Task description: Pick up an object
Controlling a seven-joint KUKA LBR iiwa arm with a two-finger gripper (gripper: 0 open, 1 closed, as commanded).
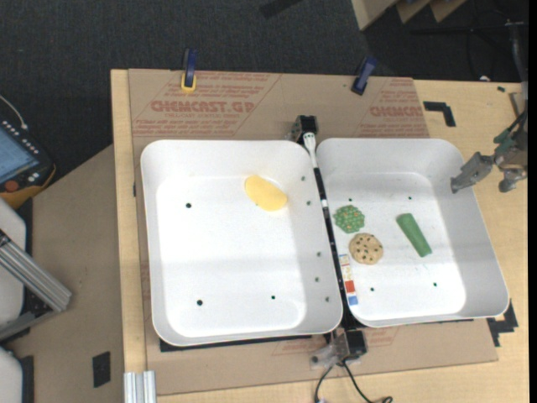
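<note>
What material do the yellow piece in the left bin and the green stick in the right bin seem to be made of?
Yellow piece: probably soft plastic or foam; smooth, matte, rounded and uneven like toy food. Green stick: likely plastic or rubber; plain even colour, dull finish. Neither is certain from this view.

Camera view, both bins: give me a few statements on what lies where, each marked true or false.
1. The yellow object lies in the left bin. True.
2. The right bin holds three objects. True: a green round piece, a cookie and a green stick.
3. The cookie lies in the left bin. False: it is in the right bin, just below the green round piece.
4. The gripper holds the green stick. False: the stick lies on the bin floor, apart from the gripper at the bin's right rim.
</note>
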